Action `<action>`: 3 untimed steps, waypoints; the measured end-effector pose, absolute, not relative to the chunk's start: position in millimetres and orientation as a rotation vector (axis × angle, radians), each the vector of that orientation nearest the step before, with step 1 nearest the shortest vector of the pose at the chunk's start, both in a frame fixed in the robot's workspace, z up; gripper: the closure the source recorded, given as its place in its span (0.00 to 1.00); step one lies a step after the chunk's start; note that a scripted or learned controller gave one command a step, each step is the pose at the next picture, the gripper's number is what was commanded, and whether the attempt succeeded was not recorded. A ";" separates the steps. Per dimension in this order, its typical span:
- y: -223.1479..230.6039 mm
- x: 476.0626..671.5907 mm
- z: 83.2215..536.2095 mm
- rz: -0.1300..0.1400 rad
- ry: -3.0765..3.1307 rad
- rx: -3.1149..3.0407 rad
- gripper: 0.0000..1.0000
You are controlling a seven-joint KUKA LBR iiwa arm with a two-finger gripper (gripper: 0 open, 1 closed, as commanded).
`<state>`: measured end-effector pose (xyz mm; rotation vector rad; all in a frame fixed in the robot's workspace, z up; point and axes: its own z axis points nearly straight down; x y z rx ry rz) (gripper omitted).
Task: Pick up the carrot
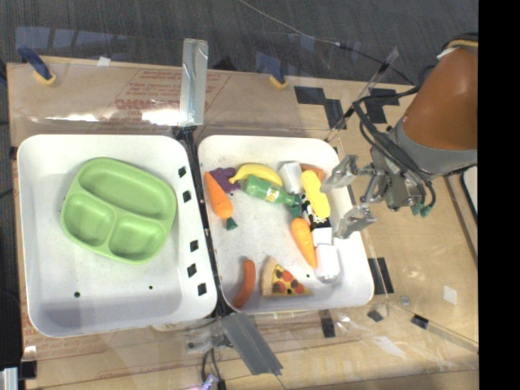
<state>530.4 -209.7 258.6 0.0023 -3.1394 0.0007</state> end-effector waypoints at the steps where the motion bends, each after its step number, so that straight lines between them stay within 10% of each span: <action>1: -208.9 538.2 97.8 0.000 -3.139 -0.094 0.00; 2: -207.6 542.5 111.6 0.005 -3.148 -0.083 1.00; 3: -177.9 497.6 134.2 -0.004 -3.118 0.357 1.00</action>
